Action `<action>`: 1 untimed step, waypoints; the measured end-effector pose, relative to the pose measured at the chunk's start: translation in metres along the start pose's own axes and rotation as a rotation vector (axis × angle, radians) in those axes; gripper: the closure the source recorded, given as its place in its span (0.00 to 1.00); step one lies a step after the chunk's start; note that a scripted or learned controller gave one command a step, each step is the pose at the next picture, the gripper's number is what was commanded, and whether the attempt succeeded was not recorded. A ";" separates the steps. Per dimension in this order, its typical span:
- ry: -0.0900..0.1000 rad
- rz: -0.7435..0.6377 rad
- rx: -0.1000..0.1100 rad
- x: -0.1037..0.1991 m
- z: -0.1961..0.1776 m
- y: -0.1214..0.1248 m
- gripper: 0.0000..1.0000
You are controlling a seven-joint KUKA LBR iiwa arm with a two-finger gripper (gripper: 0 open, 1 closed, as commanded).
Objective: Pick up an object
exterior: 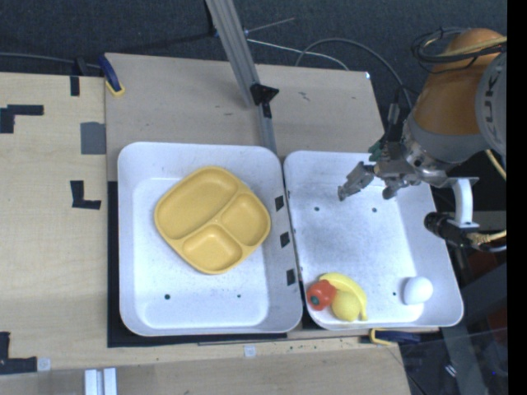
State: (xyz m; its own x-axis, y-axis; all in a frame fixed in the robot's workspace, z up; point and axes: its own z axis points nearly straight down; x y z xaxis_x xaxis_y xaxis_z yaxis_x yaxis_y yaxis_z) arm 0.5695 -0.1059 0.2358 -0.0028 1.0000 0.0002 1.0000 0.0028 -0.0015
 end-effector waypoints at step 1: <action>0.000 0.000 0.000 0.000 0.000 0.000 0.00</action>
State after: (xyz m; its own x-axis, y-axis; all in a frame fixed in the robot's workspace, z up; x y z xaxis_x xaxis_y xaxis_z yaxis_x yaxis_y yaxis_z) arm 0.5695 -0.1059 0.2358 -0.0029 1.0000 0.0005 1.0000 0.0029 -0.0016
